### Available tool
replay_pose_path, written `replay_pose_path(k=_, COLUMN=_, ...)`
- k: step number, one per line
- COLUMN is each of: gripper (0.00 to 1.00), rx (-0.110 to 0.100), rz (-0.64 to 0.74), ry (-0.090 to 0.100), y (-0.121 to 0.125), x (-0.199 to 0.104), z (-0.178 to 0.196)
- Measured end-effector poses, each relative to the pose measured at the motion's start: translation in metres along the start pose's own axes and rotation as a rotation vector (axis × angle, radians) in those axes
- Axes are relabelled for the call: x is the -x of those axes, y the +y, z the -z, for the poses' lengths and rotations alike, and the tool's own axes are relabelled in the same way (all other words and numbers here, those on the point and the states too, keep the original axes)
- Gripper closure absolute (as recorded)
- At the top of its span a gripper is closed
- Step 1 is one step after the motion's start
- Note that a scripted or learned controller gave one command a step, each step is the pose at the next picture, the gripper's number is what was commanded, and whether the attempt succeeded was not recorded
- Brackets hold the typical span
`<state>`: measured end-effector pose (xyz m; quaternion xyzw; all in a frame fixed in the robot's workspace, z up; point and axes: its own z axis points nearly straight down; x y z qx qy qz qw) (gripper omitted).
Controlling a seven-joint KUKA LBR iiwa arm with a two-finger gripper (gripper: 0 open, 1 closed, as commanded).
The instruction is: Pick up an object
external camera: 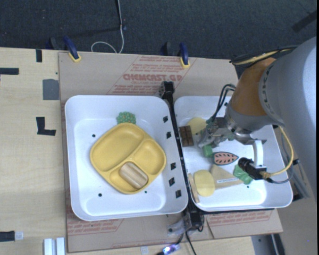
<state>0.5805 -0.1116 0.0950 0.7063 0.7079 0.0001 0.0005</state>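
Red "CHEMCAST GP" print, upside down, on brown board [149, 76]

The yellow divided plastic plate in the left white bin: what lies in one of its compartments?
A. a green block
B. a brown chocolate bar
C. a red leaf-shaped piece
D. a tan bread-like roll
D: the yellow divided plastic plate holds a tan bread-like roll in its lower compartment.

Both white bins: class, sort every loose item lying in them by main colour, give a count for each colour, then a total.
Yellow: 4, namely the divided plate, a round piece, a disc and a wedge.
Green: 3, namely the leafy piece, a small block and another piece.
Brown or tan: 2, namely the bread roll and a dark block.
Orange-red: 1, the oval piece.
Total: 10
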Motion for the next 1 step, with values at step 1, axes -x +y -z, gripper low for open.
replay_pose_path(k=1, gripper=1.00, rx=-0.005, rz=0.000, ry=0.001, y=-0.0151, x=-0.0568, z=0.0898)
